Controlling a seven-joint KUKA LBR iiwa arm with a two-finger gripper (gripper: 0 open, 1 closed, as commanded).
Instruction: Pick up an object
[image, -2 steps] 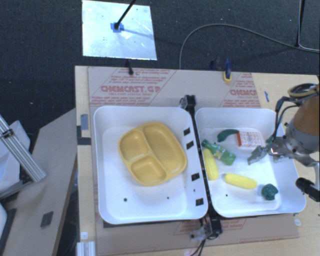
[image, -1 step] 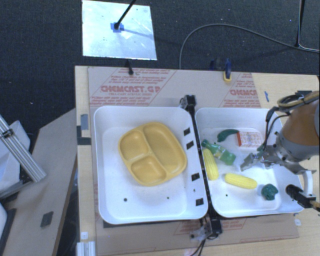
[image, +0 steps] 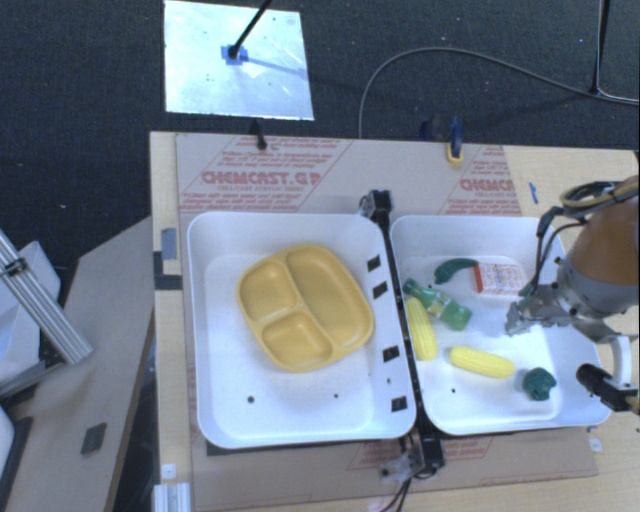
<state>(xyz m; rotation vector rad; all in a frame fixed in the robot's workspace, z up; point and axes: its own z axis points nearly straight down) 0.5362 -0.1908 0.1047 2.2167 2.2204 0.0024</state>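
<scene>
The right bin (image: 440, 418) holds several small items. A yellow corn cob (image: 482, 362) lies near the middle, and a second yellow cob (image: 422, 328) rests against the divider. A green bottle (image: 438, 304) lies above it, beside a curved dark green piece (image: 455, 268). A white and orange packet (image: 498, 276) sits at the back, and a small dark green lump (image: 540, 382) lies at the front right. My gripper (image: 518, 320) hangs low over the bin floor, right of the bottle and just above the middle cob, with nothing seen in its grasp.
The left bin (image: 215, 400) bears a yellow divided plate (image: 304, 306). A black divider with clips (image: 392, 320) runs between the bins. The grey and orange arm (image: 600, 262) covers the right bin's right side. A metal sheet (image: 236, 60) lies beyond the bench.
</scene>
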